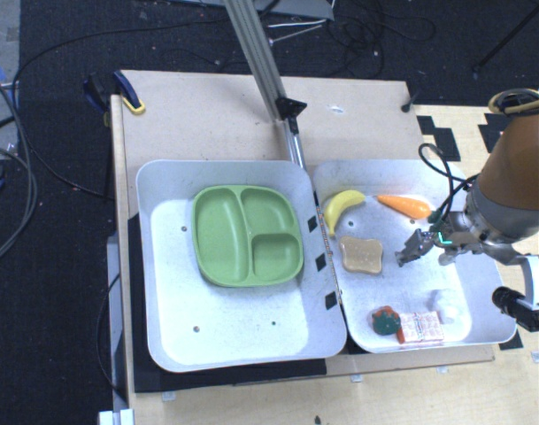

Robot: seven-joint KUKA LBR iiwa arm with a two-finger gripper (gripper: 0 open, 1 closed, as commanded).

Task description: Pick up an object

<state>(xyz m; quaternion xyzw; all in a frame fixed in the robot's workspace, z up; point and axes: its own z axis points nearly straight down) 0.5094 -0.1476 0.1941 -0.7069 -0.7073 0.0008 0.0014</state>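
Observation:
The right bin [455, 282] holds a yellow banana [341, 207], an orange carrot [404, 205], a slice of toast [362, 256], a red and green strawberry-like toy [386, 320] and a small red and white box [421, 328]. My gripper [414, 247] hangs over the middle of this bin, just right of the toast and below the carrot. Its dark fingers point left and down, and nothing shows between them.
The left bin [172, 326] carries a green divided plate [249, 235]. A metal pole [260, 51] slants in from the top to the bins' shared edge. A small white piece [446, 306] lies near the box. The arm's wrist [508, 202] covers the right bin's far right side.

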